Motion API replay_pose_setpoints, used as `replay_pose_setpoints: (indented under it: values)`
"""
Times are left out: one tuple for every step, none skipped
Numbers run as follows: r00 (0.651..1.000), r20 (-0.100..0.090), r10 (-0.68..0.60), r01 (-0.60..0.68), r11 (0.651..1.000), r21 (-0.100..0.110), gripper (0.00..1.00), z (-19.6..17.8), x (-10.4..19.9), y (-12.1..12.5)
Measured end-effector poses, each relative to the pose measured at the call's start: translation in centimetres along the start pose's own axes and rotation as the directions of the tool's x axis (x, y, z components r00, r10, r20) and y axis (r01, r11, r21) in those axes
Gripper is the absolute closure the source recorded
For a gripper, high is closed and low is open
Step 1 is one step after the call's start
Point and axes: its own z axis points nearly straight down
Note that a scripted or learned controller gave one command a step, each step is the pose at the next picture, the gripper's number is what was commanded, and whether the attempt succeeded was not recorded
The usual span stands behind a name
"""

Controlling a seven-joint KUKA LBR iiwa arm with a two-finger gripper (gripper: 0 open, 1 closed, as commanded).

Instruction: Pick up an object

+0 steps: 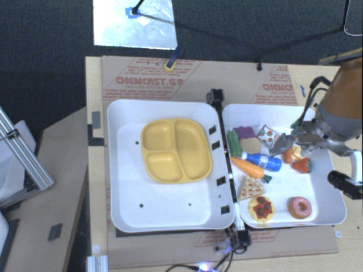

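**Robot arm lowered over a bin of toy food, nothing lifted yet**

A wooden tabletop (187, 72) seen from above carries two shallow white plastic bins side by side. The left bin (122, 208) holds a yellow plastic plate with three compartments (174, 150). The right bin (334, 208) holds a scatter of toy food and serves as the landmark here.

Near the middle of that bin lies a blue plastic bottle (266, 162), with an orange toy carrot (248, 167) touching it on the side toward the yellow plate. Toward the bin's far edge sit a green vegetable (233, 141), a purple piece (245, 132) and a small white patterned cube (266, 135). Along the near edge are a pizza slice (249, 188), a round tart with red topping (261, 208) and a pink-iced doughnut (300, 207). A red and orange piece (300, 164) lies near the bin's right side.

The grey arm with its orange band reaches in from the right, and its pincer (282, 145) hangs low over the bin, just beside the blue bottle and the cube. Whether the pincer is wide or narrow cannot be told.

As a judgement, the task is at its approach stage: every object appears to rest in the bin, and the grasp and lift remain to be done.
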Motion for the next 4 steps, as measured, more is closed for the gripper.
replay_pose_setpoints:
  values:
    - [1.000, 0.002, -0.002, 0.002, 1.000, -0.011, 0.00, -0.5, 0.0, 0.2]
    - [1.000, 0.001, -0.001, 0.001, 1.000, -0.007, 0.00, 4.8, 0.5, 1.3]
    - [1.000, 0.001, 0.001, -0.001, 1.000, -0.006, 0.00, 9.4, 0.4, 0.5]
    - [1.000, 0.005, 0.000, 0.000, 1.000, -0.027, 0.00, 11.7, 0.3, 1.1]
